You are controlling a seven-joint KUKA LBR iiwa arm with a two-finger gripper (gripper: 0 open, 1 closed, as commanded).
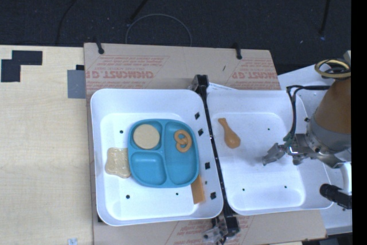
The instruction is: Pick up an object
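At the left edge of the left bin point(97, 123) a pale slice of toy bread point(117, 162) lies flat, touching the blue divided tray point(156, 172) beside it. The tray holds a round tan disc point(145, 136) in its upper left compartment and a small pretzel point(182, 140) in its upper right one; the lower compartments look bare. A thin brown stick point(198, 189) rests just off the tray's lower right corner, close to the wall between the bins.

In the right bin point(261, 203), a tan wooden spoon point(229, 133) lies alone near the upper left corner, its bowl pointing toward the near right. It is the closest loose thing to the arm and the likeliest target.

The jaws point(273, 155) hang over the middle of the right bin, to the right of the spoon and a little nearer the front edge, apart from it. They pinch nothing; whether they are spread or pressed together I cannot tell at this size.

To do the pick well, the jaws should probably travel left and toward the far edge until they sit above the spoon, turn so the fingers straddle the narrow handle crosswise, then descend fully to the bin floor before closing, since the spoon lies flat and low.
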